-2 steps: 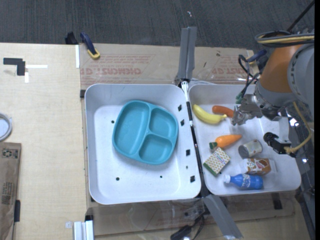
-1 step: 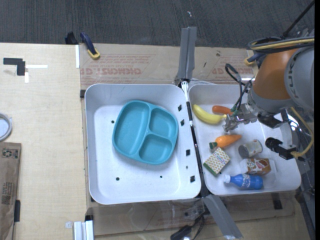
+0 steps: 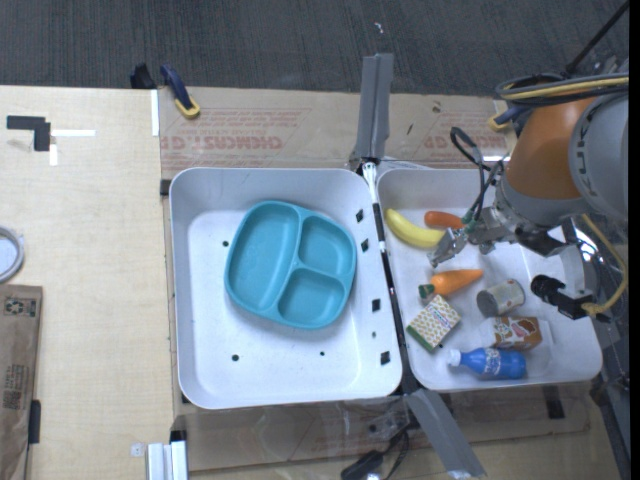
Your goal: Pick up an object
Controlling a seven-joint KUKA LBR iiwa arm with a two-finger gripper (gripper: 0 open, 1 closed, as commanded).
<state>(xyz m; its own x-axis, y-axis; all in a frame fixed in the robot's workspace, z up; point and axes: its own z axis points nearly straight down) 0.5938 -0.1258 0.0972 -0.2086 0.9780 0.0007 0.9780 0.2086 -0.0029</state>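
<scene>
two shallow white bins sit side by side on the bench. the left bin (image 3: 200, 268) holds a single teal divided plate (image 3: 291, 264), lying flat near the middle with its three compartments bare.

the right bin (image 3: 420, 373) carries the loose objects. a yellow banana (image 3: 412, 229) lies near the bin's upper left corner, with a small orange-red piece (image 3: 443, 219) just beside its right end. below them an orange carrot (image 3: 455, 281) lies on its side, green end pointing left. to its right sits a small grey can (image 3: 501, 296), tipped over. under the carrot is a patterned box (image 3: 433, 322), set at a slant. a brown packet (image 3: 518, 333) lies near the lower right, and a blue bottle (image 3: 489, 364) with a white cap rests along the bin's front wall, just below the packet.

the arm reaches in from the right, its orange band over the right bin's upper right part. the gripper (image 3: 447, 249) hangs low between the banana and the carrot, just above the carrot. whether it is apart or together cannot be told from this angle, and nothing is seen clamped in it.
</scene>
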